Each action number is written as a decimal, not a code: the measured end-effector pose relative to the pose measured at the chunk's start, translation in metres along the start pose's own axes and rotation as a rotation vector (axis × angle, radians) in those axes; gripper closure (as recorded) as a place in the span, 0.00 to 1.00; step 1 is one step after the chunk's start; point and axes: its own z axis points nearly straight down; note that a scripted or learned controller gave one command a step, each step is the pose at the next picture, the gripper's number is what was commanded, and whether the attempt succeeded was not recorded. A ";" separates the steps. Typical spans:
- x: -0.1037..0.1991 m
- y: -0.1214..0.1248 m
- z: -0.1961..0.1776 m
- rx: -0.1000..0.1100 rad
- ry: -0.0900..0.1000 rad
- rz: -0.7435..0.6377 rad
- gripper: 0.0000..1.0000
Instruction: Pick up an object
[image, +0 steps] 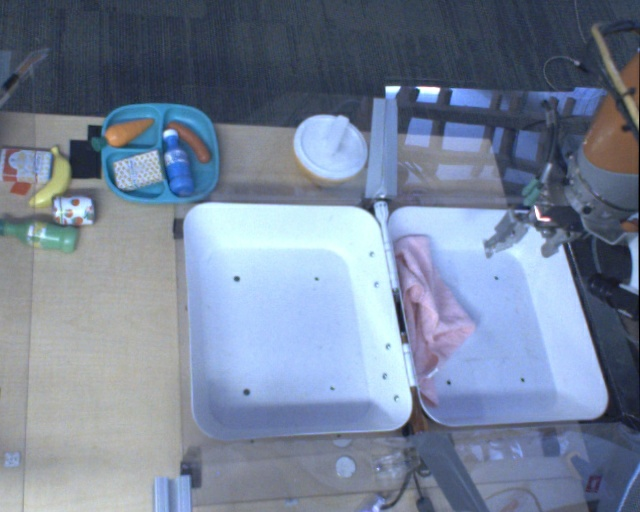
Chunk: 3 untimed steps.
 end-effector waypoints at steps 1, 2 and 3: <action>0.037 -0.020 0.171 -0.007 -0.001 -0.245 0.00; 0.018 0.089 0.177 -0.013 -0.003 -0.116 0.00; -0.035 0.092 0.179 -0.006 0.001 -0.162 0.00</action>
